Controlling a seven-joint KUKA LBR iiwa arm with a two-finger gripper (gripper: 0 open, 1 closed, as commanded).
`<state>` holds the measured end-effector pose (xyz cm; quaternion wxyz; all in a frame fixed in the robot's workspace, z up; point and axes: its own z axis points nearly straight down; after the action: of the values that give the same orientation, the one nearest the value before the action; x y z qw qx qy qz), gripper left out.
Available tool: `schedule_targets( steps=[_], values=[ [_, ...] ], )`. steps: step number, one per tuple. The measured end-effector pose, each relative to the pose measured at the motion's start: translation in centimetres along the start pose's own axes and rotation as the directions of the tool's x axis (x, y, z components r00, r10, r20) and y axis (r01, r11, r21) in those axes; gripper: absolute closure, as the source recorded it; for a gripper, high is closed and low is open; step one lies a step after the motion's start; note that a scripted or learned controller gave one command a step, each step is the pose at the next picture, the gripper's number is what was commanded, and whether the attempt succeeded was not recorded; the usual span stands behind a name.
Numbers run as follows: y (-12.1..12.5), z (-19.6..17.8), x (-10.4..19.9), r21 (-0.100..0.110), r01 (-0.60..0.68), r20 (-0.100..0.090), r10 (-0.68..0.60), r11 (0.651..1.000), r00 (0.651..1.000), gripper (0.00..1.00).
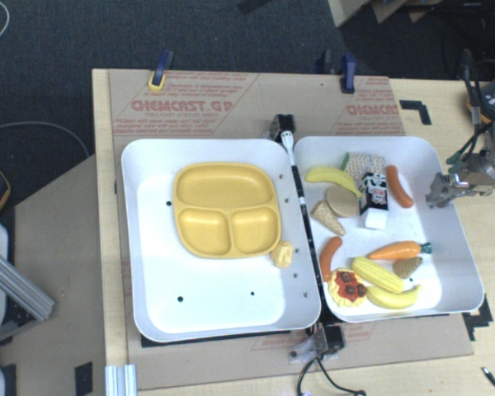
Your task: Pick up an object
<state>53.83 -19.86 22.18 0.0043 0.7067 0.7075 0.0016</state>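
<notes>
I am hovering my gripper (444,190) at the right bin's (458,246) right rim, holding nothing; my jaw opening I cannot tell. The red sausage (399,186) is lying nearest; next I need to be descending over it.

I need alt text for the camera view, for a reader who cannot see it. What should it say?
Two shallow white bins sit side by side on a bench: the left bin holds a yellow three-compartment plastic plate, and the right bin holds toy food, including an orange plastic carrot and yellow bananas. The grey end effector hangs over the right bin's right rim.
</notes>
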Motion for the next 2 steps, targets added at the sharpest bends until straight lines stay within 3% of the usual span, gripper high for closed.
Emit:
schedule_targets(
  steps=[2],
  values=[
    [-2.3, -1.4, 11.0, 0.01, 0.006, -0.007, -0.006, 1.0, 1.0, 1.0]
  ],
)
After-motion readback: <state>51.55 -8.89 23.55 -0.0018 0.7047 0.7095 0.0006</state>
